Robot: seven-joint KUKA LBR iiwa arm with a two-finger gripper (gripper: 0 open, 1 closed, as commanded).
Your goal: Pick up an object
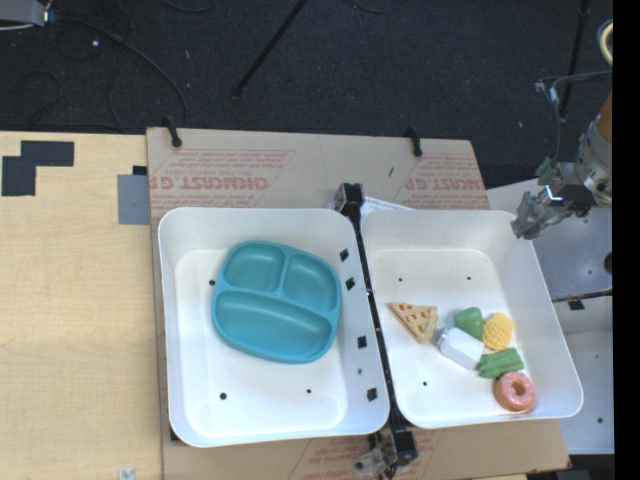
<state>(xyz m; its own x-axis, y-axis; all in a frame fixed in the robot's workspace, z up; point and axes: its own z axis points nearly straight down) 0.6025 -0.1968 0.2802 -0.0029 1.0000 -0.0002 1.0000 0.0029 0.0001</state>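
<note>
Objects to pick: a cluster lies in the right bin [455, 243], toward its near right corner.
Waffle slice [415, 319]: the leftmost of the cluster, a tan wedge pointing toward the donut side, apart from the bin's walls.
White block [459, 348]: just right of the waffle slice, tilted, touching the green pieces.
Green round piece [468, 319]: behind the white block, touching the yellow corn-like piece [498, 330].
Green long piece [499, 362]: just in front of the yellow piece, lying slantwise.
Donut [516, 391]: pink-brown ring, nearest the right bin's front right corner, just beyond the green long piece.
Gripper [541, 211]: at the right bin's far right corner, outside the rim, well apart from the cluster; whether its fingers are spread or pressed together cannot be told.
Arm: enters from the right edge, above and beyond the right bin.
Left bin [190, 253]: beside the right bin, a black divider [366, 318] between them.
Teal plate [276, 300]: three compartments, lying in the middle of the left bin.
Cardboard sheet [300, 168]: under both bins.
</note>
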